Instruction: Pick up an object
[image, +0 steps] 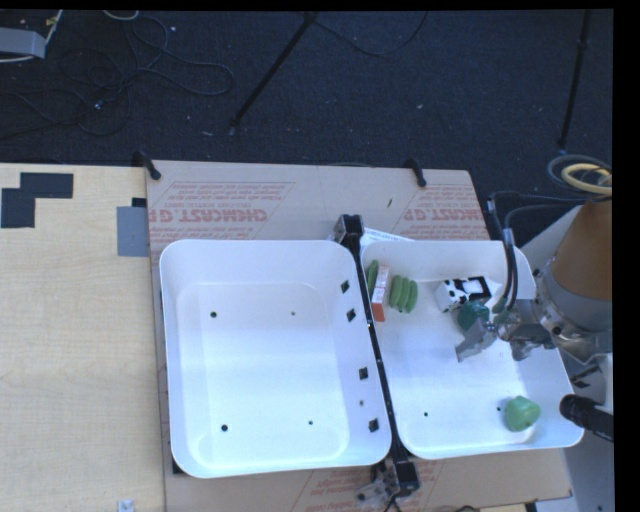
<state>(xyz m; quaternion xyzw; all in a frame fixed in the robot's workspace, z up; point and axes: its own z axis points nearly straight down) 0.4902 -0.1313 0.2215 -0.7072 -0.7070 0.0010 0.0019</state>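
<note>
Note that you have one camera view, looking down on two white bins set side by side on the surface. The left bin (255, 350) offers a wide bare floor bounded by its raised rim. The right bin (440, 420) is the working area; a black clip strip (365, 330) runs along the shared edge between the two bins.

Observe the open room in the right bin: the floor is bare from the middle down to the near rim. A green ridged object (403, 294) lies near the dividing edge, just beside a small red and white box (379, 288). A black and white toy (466, 291) sits toward the far side. A green ball (520, 412) rests in the near right corner, close to the rim and well apart from the other items.

The arm (580, 270) enters over the right rim. The hand (478, 330) sits low over the right bin, just below the black and white toy, with a teal item (470, 316) at its tip. You cannot tell how far the hand is spread, nor whether it grips the teal item.
</note>
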